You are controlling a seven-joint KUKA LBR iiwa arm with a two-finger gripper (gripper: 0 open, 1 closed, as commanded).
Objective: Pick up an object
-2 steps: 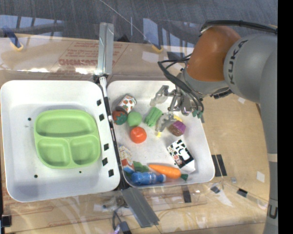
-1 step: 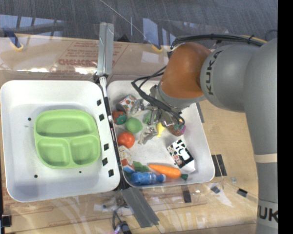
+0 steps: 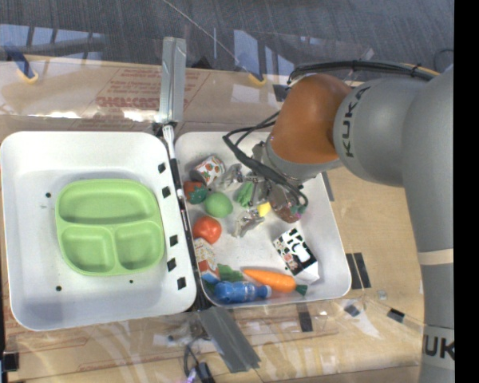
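Arm reaches in from the right; orange wrist band sits over the upper middle of the right bin [image 3: 335, 250]. The tool [image 3: 251, 202] hangs low among the clutter, close to a green round piece [image 3: 218, 205] and a small yellow bit [image 3: 261, 209]. Cannot tell how the tool stands; metal parts and toys overlap there, and nothing reads clearly as gripped.

Candidates for the pick, all in the right bin: green round piece near the centre-left; red tomato-like piece [image 3: 207, 229] just below it; orange carrot [image 3: 269, 278] along the front wall; blue bottle-shaped toy [image 3: 241, 292] touching the carrot's left end; black-and-white patterned carton [image 3: 295, 253] to the right; a printed small pack [image 3: 209, 168] at the top left.

Handling, as judgement: these look like light, hollow plastic play food, stiff and smooth, likely to slip or roll. Round pieces want a grip across the widest part; the carrot across its thick middle; the carton across its flat faces.

Left bin [image 3: 24, 238] carries a green divided tray [image 3: 109, 226]. Both bins rest on a worktop [image 3: 383, 222] covered with clear sheeting over brown board; grey ribbed floor lies beyond.
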